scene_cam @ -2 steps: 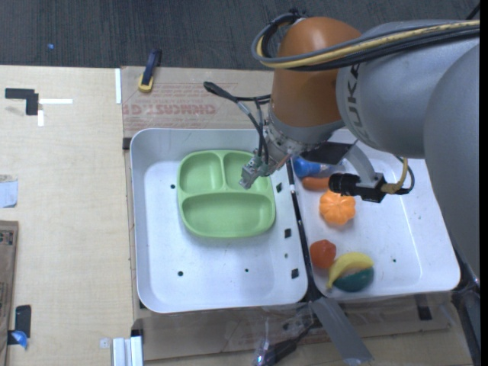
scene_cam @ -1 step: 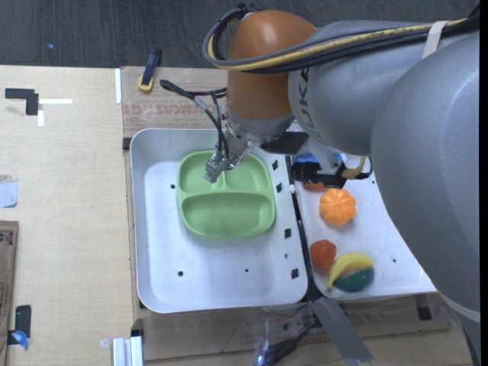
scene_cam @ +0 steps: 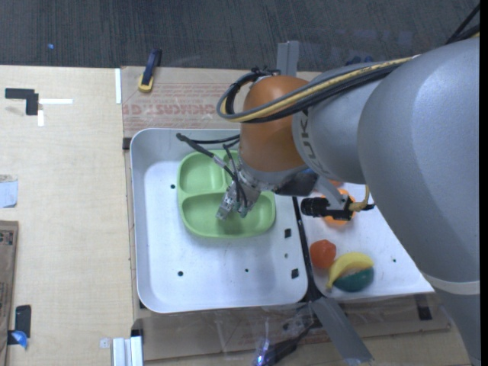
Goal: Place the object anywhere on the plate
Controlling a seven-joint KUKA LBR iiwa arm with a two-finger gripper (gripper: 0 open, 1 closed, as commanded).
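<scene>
A light green divided plate (scene_cam: 200, 198) lies in the left white bin (scene_cam: 160, 265). My gripper (scene_cam: 232, 204) hangs over the plate's near right compartment, fingers pointing down at it. Nothing can be made out between the fingers, and the wrist hides part of the plate's right side. In the right bin (scene_cam: 396, 265) lie a red-orange fruit (scene_cam: 323, 252), a yellow and green object (scene_cam: 352, 271) and an orange object (scene_cam: 335, 213) partly under the arm.
The large grey arm with its orange band (scene_cam: 271, 124) covers most of the right bin and the bins' far right corner. A yellow-handled tool (scene_cam: 149, 70) lies on the bench beyond the left bin. The bin divider (scene_cam: 302, 242) runs between the two bins.
</scene>
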